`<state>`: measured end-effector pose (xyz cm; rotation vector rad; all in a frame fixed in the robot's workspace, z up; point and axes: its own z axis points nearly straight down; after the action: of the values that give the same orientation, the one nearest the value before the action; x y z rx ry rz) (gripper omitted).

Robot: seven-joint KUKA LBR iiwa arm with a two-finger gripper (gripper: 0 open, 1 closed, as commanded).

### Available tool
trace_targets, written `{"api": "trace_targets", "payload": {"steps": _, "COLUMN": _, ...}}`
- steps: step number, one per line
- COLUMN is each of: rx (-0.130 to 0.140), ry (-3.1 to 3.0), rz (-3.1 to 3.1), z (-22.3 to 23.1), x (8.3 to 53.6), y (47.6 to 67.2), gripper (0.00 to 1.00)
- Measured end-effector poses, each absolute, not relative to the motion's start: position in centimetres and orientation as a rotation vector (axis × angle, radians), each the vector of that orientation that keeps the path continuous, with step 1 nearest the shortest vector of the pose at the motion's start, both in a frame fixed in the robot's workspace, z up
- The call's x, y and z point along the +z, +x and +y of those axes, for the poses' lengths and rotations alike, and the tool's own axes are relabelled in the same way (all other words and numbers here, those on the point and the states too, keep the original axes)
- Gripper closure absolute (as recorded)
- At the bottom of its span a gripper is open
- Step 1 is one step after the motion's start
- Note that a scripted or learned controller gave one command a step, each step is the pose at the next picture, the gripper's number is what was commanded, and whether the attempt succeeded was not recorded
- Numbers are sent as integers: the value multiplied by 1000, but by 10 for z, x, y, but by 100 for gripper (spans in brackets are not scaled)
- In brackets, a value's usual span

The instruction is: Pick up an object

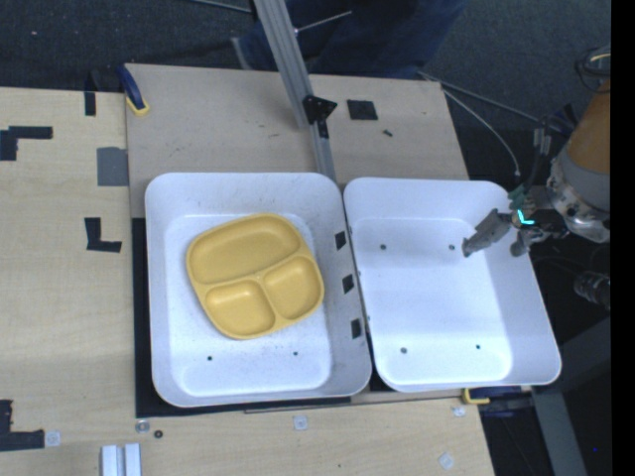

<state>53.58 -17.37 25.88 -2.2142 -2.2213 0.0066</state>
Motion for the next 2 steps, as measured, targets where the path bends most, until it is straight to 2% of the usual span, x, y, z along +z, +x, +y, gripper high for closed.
{"api": "trace_targets", "payload": {"steps": 1, "rx": 5, "ry": -2215, "rz": -2223, "z": -174, "x": 260, "y": 536, "gripper": 0}}
{"api": "trace_targets", "payload": {"steps": 2, "rx": 11, "ry": -2212, "rz": -2218, "z": -168, "x": 194, "y": 538, "gripper": 0}}
